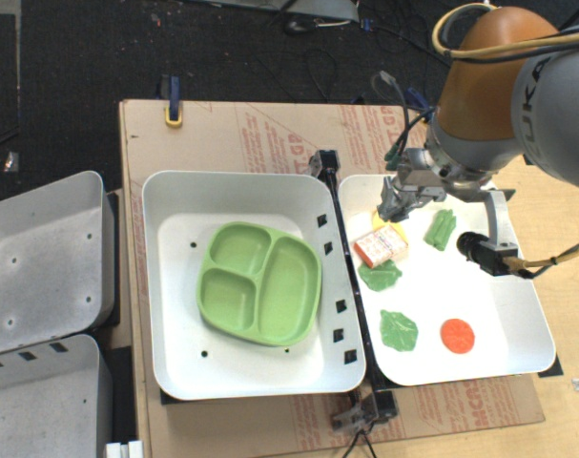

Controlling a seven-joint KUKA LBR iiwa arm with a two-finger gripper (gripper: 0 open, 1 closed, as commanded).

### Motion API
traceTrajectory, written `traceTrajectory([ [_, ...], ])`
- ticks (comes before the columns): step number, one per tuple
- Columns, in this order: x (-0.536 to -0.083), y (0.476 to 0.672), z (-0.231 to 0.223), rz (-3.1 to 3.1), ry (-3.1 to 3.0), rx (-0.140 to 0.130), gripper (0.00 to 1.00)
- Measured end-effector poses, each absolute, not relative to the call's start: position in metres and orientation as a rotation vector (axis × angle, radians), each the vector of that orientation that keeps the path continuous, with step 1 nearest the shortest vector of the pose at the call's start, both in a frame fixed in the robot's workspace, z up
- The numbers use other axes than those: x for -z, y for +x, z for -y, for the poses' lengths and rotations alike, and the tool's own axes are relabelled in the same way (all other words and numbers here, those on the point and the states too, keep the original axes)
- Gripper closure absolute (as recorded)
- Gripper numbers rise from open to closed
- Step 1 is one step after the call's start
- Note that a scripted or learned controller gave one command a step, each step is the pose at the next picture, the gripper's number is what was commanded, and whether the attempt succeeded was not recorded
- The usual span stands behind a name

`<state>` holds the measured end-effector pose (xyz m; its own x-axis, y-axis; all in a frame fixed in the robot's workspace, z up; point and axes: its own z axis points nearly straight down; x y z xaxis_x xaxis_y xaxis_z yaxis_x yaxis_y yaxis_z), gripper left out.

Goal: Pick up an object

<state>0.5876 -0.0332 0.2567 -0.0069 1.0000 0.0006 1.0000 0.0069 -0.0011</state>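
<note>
Gripper (396, 208) over right bin (518, 346), fingers' state unclear, tips blurred. Small box (380, 246) at 7 o'clock: red-white, yellow piece partly hidden behind.

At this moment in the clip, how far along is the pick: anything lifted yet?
Nothing looks lifted. The gripper is low in the right bin, just above the small orange-and-white box, so an approach to it seems in hand. The green pieces and the red disc lie on the bin floor. The green divided tray sits in the left bin. Grasping and raising remain.
</note>
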Motion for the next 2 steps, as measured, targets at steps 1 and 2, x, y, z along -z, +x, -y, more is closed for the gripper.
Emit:
traceTrajectory([
  [1, -0.241, 0.599, -0.022, 2.229, -2.213, -0.001, 1.0],
  [2, -0.244, 0.601, -0.082, 2.231, -2.212, 0.004, 1.0],
])
